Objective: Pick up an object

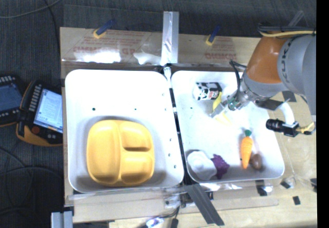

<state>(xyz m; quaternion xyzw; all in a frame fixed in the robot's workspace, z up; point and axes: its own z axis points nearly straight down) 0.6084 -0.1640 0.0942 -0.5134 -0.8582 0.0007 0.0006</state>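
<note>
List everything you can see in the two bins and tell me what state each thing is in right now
yellow tray: flat in the left bin, compartments up.
carrot: lying in the right bin, green top away from the camera.
black-and-white toy: lying near the right bin's far wall.
white cup: on its side, near corner.
purple piece: beside the cup.
gripper: low over the right bin, near a yellow item.

Only "KU", the start of a brand name, reads on the grey arm (303,65).

Orange-cased pendant (40,120) on dark carpet (31,26); blue-yellow clamps (103,29) along board edge
</note>
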